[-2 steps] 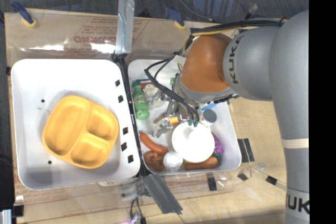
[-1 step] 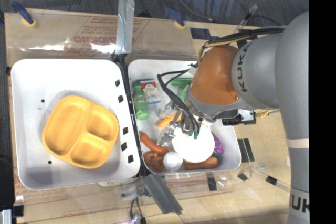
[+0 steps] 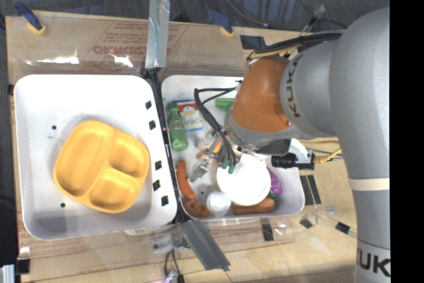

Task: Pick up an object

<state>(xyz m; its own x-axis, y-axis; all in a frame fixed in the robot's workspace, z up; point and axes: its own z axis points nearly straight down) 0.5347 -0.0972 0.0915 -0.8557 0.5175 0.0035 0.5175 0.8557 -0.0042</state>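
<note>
grey arm with orange band over the right bin (image 3: 295,199), pincer (image 3: 211,157) low among toy food, its grip state impossible to tell, yellow divided plate (image 3: 101,165) in left bin (image 3: 26,142)

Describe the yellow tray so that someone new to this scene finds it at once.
Look at the left bin of the two white ones. The yellow tray lies alone in its middle, a rounded plate with three compartments; all the other small items crowd the right bin.

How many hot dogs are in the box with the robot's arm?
2. One hot dog lies along the right bin's left wall; the other hot dog lies near its front wall, under the white round disc. The arm may hide more.
</note>
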